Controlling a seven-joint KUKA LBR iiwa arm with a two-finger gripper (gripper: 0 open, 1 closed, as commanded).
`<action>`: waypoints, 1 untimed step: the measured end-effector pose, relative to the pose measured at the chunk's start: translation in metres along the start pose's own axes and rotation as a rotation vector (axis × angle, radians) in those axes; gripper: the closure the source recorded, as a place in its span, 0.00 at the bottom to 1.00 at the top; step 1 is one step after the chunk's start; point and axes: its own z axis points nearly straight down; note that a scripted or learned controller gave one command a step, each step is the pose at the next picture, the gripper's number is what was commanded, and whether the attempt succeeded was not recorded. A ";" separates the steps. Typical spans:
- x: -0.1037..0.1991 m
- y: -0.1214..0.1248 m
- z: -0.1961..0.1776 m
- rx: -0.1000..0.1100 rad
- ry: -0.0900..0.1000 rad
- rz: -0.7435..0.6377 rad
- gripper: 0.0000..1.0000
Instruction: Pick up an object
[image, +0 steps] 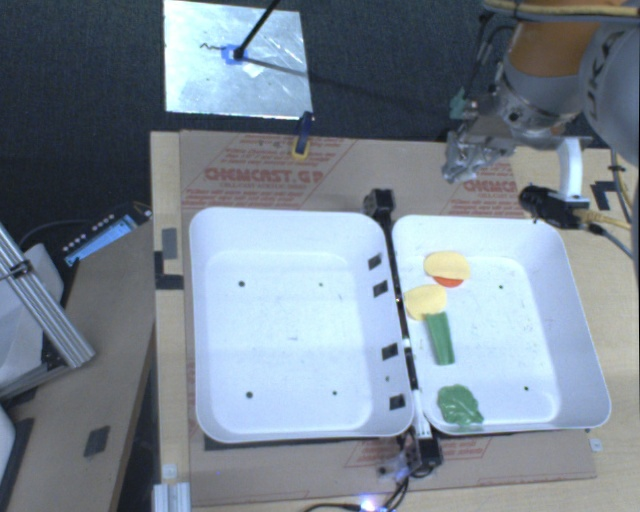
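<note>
**Still above the bins, nothing picked yet**

Evidently the gripper (466, 165) is parked high beyond the far rim of the right bin (575, 300), over the cardboard, probably so that the camera sees every piece unobstructed before a target is chosen. Nothing hangs between its fingers; how wide they stand cannot be told from this angle.

All the candidates sit in the right bin, crowded toward its left wall, which may make a grasp there awkward. Counted: two yellow pieces, one (446, 265) far with a red sliver at its edge, one (426, 299) just near of it; one green stick (441, 338) touching that second yellow piece; one green leafy piece (459, 404) at the near rim. Four objects in all, and two bins, the left bin (290, 320) holding none.
</note>
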 end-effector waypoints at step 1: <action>0.092 -0.012 -0.110 0.004 0.003 -0.003 1.00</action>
